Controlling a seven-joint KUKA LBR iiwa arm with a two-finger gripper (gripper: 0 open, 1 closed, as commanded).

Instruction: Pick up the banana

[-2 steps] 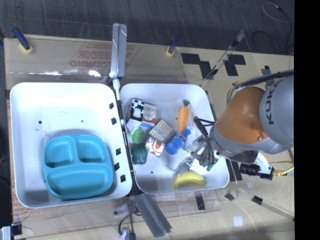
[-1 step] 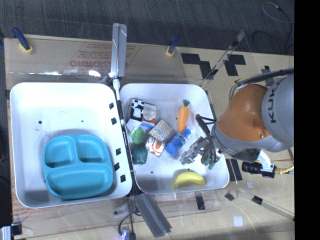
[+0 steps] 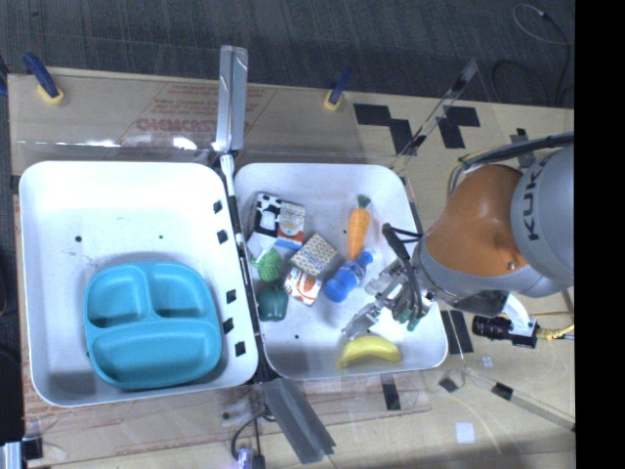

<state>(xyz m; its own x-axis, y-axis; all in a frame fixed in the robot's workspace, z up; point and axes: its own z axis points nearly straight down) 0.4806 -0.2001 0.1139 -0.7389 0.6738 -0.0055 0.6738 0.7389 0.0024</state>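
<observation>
Left bin (image 3: 49, 262) holds a blue tray (image 3: 151, 325). Right bin (image 3: 322, 360) is crowded: carrot (image 3: 358, 231), blue bottle (image 3: 347, 278), cartons, a green piece. The banana (image 3: 369, 352) lies yellow and curved at the right bin's near edge, unheld. The gripper (image 3: 376, 306) hangs just above it, fingers spread, pinching nothing.

robot lab, def not a home. big grey kuka arm (image 3: 532, 228) w/ orange band bolted next to a cardboard-covered counter (image 3: 117, 115), blue clamps (image 3: 41, 78) pinning the edges, black marker squares (image 3: 391, 120) stuck on it, cables (image 3: 532, 27) trailing over dark carpet. two white bins (image 3: 49, 262) w/ toy food, i.e. test props.
</observation>
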